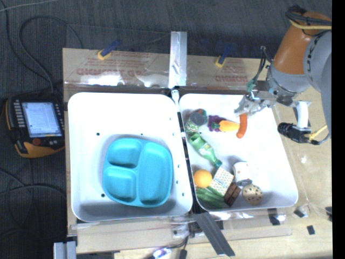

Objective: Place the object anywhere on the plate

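Observation:
A blue three-part plate [137, 171] lies in the left bin [86, 123]. Over the upper right part of the right bin [275, 155], my gripper [247, 110] reaches in from the right. A small orange-red sausage-shaped toy [242, 127] hangs upright from it, its top end pinched between the fingers. The toy sits just right of an orange and purple carrot toy [222, 125], apart from the plate by the wall between the bins.
The right bin holds several toys: a grey round piece [199, 115], a green bottle [205, 149], an orange ball [202, 177], a patterned box [221, 182], a white cup [240, 171] and a spotted tan ball [252, 193]. A handheld pendant [35, 124] lies left of the bench.

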`<state>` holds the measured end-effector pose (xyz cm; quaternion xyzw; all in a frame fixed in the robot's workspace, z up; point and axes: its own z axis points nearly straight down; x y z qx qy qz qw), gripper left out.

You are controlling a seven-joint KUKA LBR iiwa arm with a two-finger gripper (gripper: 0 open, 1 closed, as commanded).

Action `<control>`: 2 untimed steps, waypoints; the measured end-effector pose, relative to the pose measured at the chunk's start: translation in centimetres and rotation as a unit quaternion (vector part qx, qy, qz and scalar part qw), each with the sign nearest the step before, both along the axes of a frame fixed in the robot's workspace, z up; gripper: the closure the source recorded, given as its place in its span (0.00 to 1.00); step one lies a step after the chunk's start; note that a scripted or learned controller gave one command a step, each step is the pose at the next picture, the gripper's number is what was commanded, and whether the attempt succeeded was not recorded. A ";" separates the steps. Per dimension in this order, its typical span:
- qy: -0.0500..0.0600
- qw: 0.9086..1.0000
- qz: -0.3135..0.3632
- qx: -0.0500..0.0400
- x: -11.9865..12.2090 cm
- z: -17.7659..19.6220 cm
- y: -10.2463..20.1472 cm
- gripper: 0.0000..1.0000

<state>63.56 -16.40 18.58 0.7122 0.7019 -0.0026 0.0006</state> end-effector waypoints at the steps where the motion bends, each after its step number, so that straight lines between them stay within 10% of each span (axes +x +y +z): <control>1: 0.001 0.992 -0.130 0.002 -3.2 0.0 12.6 1.00; 2: 0.000 0.999 -0.050 0.001 -2.2 -0.3 11.6 1.00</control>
